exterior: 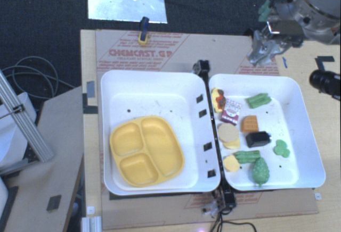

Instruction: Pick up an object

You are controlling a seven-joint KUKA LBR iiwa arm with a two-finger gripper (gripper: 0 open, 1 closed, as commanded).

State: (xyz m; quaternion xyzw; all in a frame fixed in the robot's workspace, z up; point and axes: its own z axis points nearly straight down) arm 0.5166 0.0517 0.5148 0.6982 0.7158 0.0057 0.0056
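Several small toys lay in the right bin [306, 114]: a green pod [258, 100], an orange block [249, 123], a black piece [257, 139]. The left bin [154, 84] held a yellow tray [146, 149]. The gripper [262, 51] hung above the bin's far edge, holding nothing; whether its jaws stood apart I cannot tell. It seemed the approach step; next it had to descend over one toy.

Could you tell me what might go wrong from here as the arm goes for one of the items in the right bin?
1. The items crowd together: the black block touches the orange block, so a descent might nudge or catch two things.
2. The round slice and yellow wedge lie by the divider wall, where a finger could strike it.
3. The gripper hovers beyond the right bin's far rim, which it must pass over.
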